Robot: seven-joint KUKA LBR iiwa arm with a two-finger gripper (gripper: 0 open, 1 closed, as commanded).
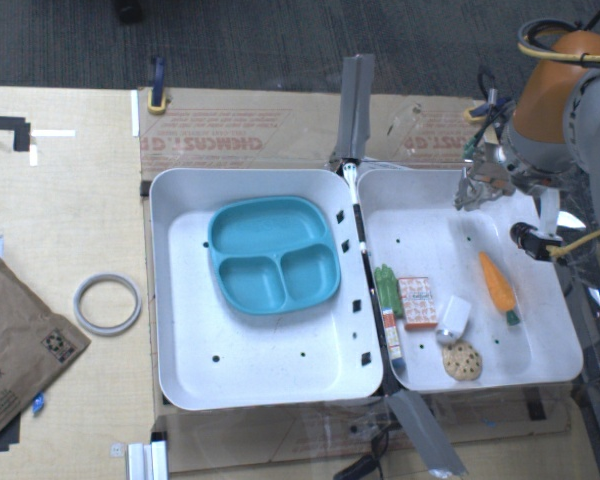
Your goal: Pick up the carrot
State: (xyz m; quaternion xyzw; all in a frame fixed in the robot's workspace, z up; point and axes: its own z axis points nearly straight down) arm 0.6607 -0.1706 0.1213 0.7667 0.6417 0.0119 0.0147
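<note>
Carrot (pixel 498 284) lies in right bin (pixel 540 368), at 5 o'clock from gripper (pixel 477 190). Gripper above bin's back edge, grip state unclear. Carrot looks light, hard, smooth; best grab middle.

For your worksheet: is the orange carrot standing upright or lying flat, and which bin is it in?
Lying flat. The orange carrot rests lengthwise on the floor of the right shallow white bin, green end toward the near edge.

Bins (pixel 180 298): smooth white plastic, slight gloss. Tray (pixel 273 254): glossy teal plastic. Bench (pixel 50 208): pale matt wood; bag (pixel 15 343): brown paper.
</note>
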